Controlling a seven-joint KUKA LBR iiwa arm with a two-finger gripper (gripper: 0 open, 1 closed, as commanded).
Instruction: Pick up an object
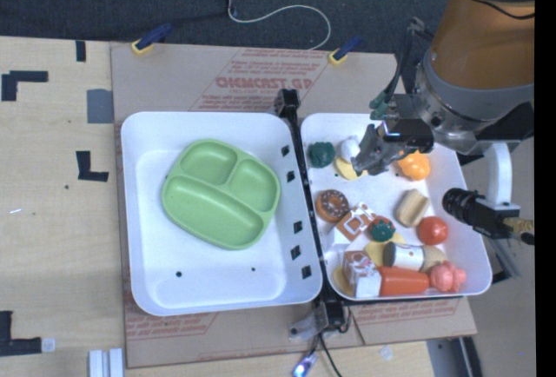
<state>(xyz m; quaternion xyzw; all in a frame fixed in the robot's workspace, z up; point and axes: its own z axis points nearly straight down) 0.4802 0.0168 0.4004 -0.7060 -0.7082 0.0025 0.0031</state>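
Note:
My gripper [372, 156] hangs low over the back of the right bin [469, 193], reaching in from the right under the grey and orange arm. Just to its left lie a yellow and white toy [347, 165] and a dark green round piece [321, 154]. An orange fruit [415, 166] sits right beside it on the other side. I see nothing clearly held. Nearer the front lie a brown donut [331, 205], a tan bread roll [410, 208], a red tomato [432, 230] and an orange carrot [404, 281].
The left bin [143, 271] holds a green divided plate [222, 193]. A black divider [300, 193] runs between the bins. Several more toys crowd the right bin's front, among them a pink piece [448, 277] and a white box [362, 273]. A black fitting [469, 208] juts at the right rim.

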